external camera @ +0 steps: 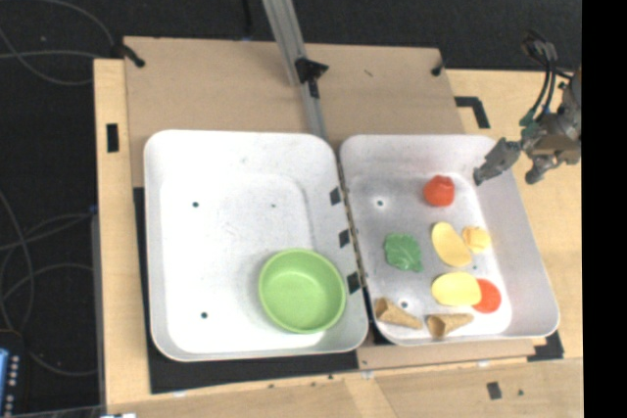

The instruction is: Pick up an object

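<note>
Two white bins on worktop [411,78]. End effector [516,162] at right bin's [392,162] upper right rim, fingers spread wide, holding nothing. Nearest candidate: red ball [440,191], just inside bin, alone, easy approach. Green bowl [302,290] in left bin [216,181].

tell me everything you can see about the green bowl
The round light green plastic-looking bowl sits upright in the left white bin, in its lower right part near the front rim and close to the wall shared with the right bin. It has a smooth, thick rim and nothing inside. Nothing touches it except the bin floor.
</note>
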Tool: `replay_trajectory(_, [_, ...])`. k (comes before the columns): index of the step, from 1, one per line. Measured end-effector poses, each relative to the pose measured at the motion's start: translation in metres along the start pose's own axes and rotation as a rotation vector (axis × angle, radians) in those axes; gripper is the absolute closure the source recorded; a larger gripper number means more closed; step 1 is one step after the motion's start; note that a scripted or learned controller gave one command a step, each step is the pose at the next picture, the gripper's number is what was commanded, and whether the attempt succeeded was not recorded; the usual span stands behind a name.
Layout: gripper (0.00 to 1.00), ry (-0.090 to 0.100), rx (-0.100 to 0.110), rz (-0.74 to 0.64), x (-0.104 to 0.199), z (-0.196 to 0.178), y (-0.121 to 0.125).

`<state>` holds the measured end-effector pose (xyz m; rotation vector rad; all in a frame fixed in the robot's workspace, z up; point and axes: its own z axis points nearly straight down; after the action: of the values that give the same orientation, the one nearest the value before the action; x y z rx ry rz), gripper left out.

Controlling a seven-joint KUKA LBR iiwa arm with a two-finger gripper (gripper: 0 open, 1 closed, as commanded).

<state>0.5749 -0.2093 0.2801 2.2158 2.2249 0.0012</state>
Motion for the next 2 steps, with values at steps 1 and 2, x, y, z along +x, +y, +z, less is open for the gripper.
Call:
replay_trajectory(1, [0.0,0.0,0.0,0.0,0.0,0.0,0.0])
replay_trajectory(2, [0.0,-0.001,0.006,0.004,0.0,0.061,0.005])
